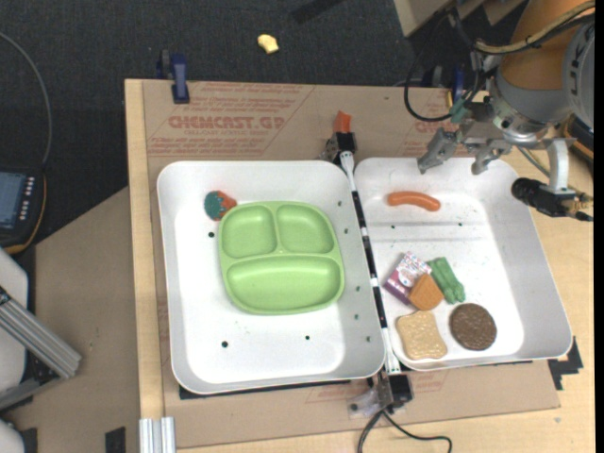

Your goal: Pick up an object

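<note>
Open room: bare white floor is lying between the orange sausage-shaped toy and the food cluster nearer the camera.
Crowding: pink packet, orange wedge, green piece, tan toast slice, brown round cookie are sitting touching or just beside.
Left bin: green divided plate is filling its middle.

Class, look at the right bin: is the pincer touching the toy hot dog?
Apart. The camera view shows the open pincer at the bin's far edge, with bare white floor between its fingertips and the hot dog.

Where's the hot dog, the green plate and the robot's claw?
Hot dog [413, 200], camera view, on its middle.
Green divided plate [280, 257], camera view, on the ridge between compartments.
Gripper [460, 161], camera view, midway between its open fingertips.
</note>
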### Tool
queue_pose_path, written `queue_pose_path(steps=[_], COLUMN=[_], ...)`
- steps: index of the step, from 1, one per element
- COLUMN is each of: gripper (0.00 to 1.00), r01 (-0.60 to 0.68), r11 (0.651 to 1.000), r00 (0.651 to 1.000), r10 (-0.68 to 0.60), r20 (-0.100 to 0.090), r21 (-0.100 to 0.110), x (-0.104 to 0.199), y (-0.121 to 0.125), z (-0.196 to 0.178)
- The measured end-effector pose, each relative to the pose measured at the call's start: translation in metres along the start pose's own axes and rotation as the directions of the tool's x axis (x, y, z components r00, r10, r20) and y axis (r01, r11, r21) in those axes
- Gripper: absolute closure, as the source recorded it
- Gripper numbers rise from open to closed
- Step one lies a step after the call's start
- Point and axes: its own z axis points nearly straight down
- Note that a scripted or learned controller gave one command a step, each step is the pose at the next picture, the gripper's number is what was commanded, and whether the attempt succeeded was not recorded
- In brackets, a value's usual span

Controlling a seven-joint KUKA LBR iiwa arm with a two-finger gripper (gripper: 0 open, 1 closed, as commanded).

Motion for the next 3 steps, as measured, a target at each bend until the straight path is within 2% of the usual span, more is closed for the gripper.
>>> queue_pose_path(steps=[1,2,3], gripper=[0.00,0.00,0.00], r01=[0.001,-0.002,-0.008], r11=[1.000,1.000,1.000], r00=[1.000,1.000,1.000], r10=[-0.001,0.002,0.008], r20=[-0.001,-0.002,0.001], r21=[0.006,0.003,0.003], x=[0.010,0.033,-0.019], y=[0.009,-0.061,-0.091], z=[0.051,0.022,0.128])
